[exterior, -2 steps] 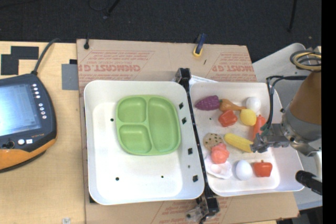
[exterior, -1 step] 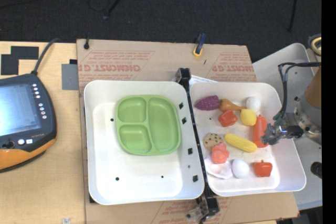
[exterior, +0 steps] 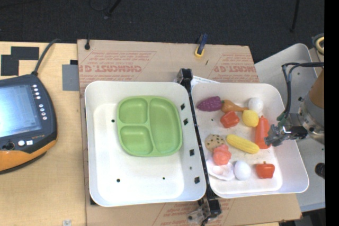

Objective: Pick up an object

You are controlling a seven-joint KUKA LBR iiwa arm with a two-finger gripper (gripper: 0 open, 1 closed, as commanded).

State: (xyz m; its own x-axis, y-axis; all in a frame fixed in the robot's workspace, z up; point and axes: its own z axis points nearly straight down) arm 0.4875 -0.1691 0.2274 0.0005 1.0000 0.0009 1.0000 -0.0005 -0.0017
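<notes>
Left bin (exterior: 100, 166); hand (exterior: 276, 135) blurred.

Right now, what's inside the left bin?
The left bin holds a green divided plate, lying flat, and its three compartments show nothing in them. Whatever lies under the plate is covered.

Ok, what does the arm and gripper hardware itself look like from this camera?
The gripper is a small dark, blocky metal assembly at the right bin's edge. Behind it the wrist is grey and silver, with an orange-brown band higher up. Black cables loop along the arm. No markings are readable.
</notes>
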